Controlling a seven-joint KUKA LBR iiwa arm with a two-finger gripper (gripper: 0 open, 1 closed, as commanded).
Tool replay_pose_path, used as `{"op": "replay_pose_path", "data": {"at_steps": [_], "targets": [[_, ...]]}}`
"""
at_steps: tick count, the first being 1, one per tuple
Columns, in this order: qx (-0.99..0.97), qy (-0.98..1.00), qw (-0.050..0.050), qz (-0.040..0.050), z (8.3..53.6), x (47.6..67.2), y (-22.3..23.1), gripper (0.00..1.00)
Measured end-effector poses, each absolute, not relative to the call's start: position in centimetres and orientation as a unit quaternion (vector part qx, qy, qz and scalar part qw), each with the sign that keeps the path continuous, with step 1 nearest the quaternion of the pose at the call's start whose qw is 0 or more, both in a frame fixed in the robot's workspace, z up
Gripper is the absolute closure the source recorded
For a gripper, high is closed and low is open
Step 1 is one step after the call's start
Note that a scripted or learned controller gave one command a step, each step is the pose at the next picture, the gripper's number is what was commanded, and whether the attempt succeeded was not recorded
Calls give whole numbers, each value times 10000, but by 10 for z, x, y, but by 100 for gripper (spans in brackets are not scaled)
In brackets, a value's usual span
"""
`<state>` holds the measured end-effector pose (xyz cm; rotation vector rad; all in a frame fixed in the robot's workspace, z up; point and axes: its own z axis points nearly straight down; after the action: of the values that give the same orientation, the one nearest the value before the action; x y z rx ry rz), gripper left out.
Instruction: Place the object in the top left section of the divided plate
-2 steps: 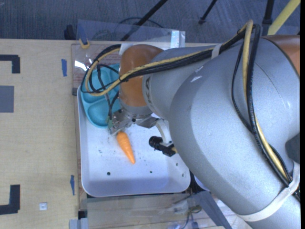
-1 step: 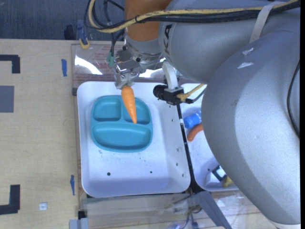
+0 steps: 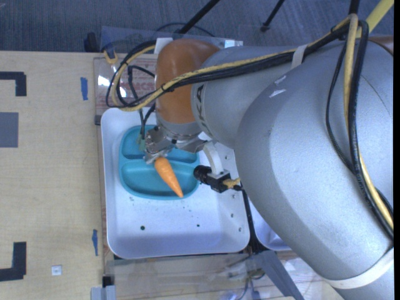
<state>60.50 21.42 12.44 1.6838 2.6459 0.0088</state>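
A blue divided plate [image 3: 134, 181] lies in the upper part of the left white bin [image 3: 164, 231]. An orange toy carrot [image 3: 170, 177] slants over the plate's lower section, its pointed tip reaching the plate's lower right rim. Its thick end sits between the tips of my gripper [image 3: 156, 155], which comes down from the orange wrist band [image 3: 177, 86] and is shut on it. The wrist hides the plate's upper right part. A sliver of the upper left section [image 3: 130, 144] shows left of the gripper.
The big grey arm [image 3: 300, 155] covers the right bin and the right half of the view. A black cable clip [image 3: 211, 178] hangs just right of the plate. Wooden bench [image 3: 50, 167] lies to the left. Bare bin floor lies below the plate.
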Motion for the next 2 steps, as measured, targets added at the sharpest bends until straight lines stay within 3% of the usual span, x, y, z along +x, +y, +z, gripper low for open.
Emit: {"op": "replay_pose_path", "data": {"at_steps": [1,2], "targets": [[6390,7692,-3,-22,221,619,219,100],[5876,8092,-17,-28,153,629,163,100]]}}
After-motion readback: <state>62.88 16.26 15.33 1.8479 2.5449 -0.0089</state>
